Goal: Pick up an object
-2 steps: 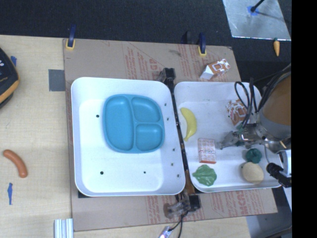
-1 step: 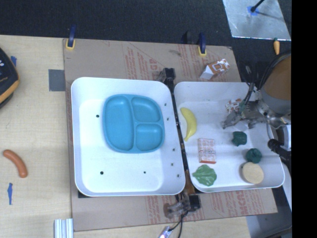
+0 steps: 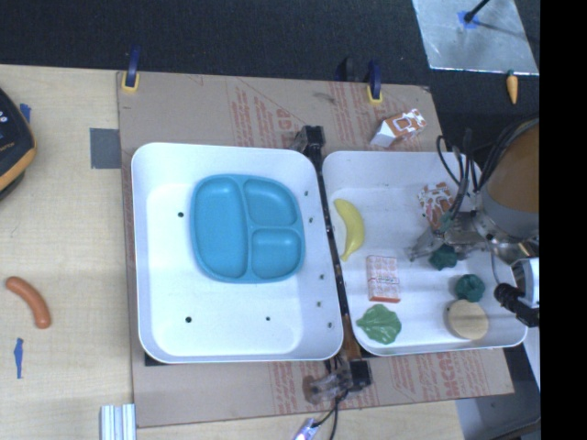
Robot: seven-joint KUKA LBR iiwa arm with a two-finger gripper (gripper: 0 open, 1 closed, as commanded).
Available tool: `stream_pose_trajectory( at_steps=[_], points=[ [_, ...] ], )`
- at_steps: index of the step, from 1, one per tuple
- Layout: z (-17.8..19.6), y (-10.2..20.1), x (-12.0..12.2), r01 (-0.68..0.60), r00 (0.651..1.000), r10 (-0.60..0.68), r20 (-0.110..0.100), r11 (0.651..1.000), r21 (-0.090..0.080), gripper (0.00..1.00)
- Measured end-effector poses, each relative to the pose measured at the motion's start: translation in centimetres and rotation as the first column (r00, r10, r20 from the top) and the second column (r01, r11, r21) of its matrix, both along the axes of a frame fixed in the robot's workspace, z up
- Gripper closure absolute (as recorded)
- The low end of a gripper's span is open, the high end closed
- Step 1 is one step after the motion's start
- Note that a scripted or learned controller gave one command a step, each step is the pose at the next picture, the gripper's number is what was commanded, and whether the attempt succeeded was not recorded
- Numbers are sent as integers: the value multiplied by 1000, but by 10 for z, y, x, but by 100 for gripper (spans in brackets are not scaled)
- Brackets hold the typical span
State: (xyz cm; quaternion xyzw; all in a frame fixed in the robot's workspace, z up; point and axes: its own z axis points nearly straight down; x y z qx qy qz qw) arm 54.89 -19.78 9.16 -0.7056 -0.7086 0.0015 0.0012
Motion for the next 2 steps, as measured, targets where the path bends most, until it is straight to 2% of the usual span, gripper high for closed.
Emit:
stream_pose_trajectory(
  at_steps=[1,2],
  points=[
    [10,-1,0,-3,1000,3,-1,1000,-1,100],
    [101,126,28,-1,1000,1,2,1000,2,100]
  ],
)
